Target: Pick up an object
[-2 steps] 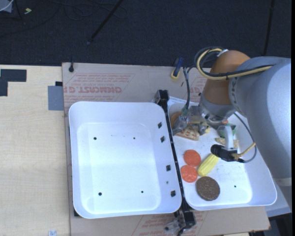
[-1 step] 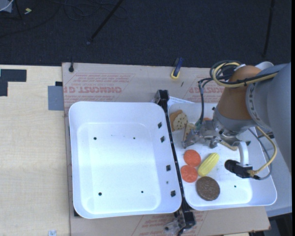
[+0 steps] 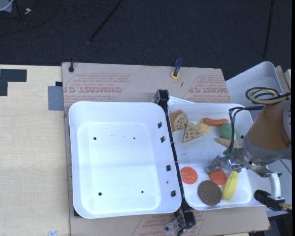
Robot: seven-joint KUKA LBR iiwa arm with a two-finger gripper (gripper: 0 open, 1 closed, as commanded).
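The arm (image 3: 268,132) is in from the right, bent low over the right bin (image 3: 241,198), orange band showing above the wrist. The gripper (image 3: 225,162) is down among the toy food, just above a red piece (image 3: 217,176) and right by the top of the corn (image 3: 231,184). From up here the metal parts blur together, so I cannot tell how the pincer stands, and I see nothing clearly held in it.

Look at the spread in that bin. A brown disc (image 3: 209,192) lies near the front edge, touching the corn's lower end. A red-orange disc (image 3: 189,175) lies to its left, near the divider. Farther back there's a bread slice (image 3: 178,120), a wedge (image 3: 190,132) just beside it, a small yellow bit (image 3: 204,128), an orange carrot-like piece (image 3: 215,122) and a green ball (image 3: 225,130) close under the arm's cable.

The left bin (image 3: 81,132) sits alongside, the two rims meeting at a black clip strip (image 3: 169,151). Both rest on a cardboard sheet (image 3: 123,82) with a blue and yellow clamp (image 3: 177,69) at its far edge.
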